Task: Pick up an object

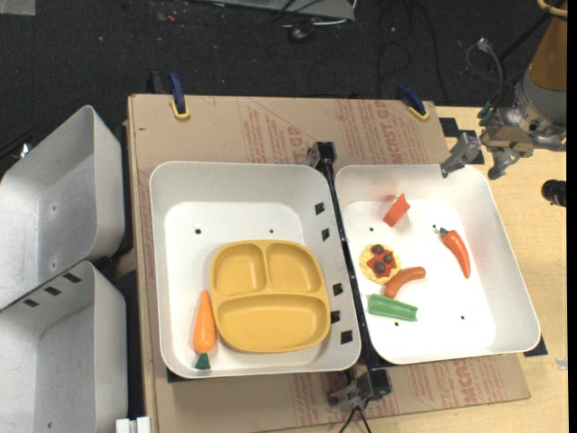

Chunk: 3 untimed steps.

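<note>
White plastic bins sit side by side on the surface (270,124). The left bin (171,242) carries a yellow divided tray (270,296), with a carrot (205,325) touching the tray's left edge. The right bin (505,269) holds a red chilli (457,249), a green bean pod (393,308), a sausage (404,280), a small pizza piece (379,261) and an orange wedge (396,210), all lying loose. The tool (476,159) hangs over the right bin's far right corner, fingers spread apart with nothing between them.

Hand (476,162) at upper right, fingers spread.
</note>
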Motion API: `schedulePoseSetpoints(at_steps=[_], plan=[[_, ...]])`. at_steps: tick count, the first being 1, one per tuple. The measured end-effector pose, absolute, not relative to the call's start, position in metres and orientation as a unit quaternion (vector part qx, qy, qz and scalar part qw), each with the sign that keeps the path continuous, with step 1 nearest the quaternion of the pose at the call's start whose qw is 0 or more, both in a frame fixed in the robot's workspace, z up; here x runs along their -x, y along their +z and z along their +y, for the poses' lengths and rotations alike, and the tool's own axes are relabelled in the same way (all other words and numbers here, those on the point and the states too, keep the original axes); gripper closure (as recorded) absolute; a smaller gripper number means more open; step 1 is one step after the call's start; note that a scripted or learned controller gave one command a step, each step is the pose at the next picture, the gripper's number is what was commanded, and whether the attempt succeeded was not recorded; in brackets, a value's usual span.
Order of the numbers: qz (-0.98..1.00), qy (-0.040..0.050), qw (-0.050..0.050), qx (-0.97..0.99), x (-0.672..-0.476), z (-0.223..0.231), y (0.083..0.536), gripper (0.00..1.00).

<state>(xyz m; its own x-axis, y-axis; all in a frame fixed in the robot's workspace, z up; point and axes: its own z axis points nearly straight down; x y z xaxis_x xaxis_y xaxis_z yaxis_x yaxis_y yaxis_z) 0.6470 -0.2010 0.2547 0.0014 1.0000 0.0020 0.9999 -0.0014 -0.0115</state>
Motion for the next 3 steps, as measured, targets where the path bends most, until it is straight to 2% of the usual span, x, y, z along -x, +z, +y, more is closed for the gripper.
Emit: schedulePoseSetpoints(at_steps=[1, 3], plan=[[-0.708, 0.0000, 0.000, 0.707, -0.649, -0.200, 0.262, 0.00], [-0.707, 0.0013, 0.001, 0.708, -0.637, -0.204, 0.172, 0.00]])
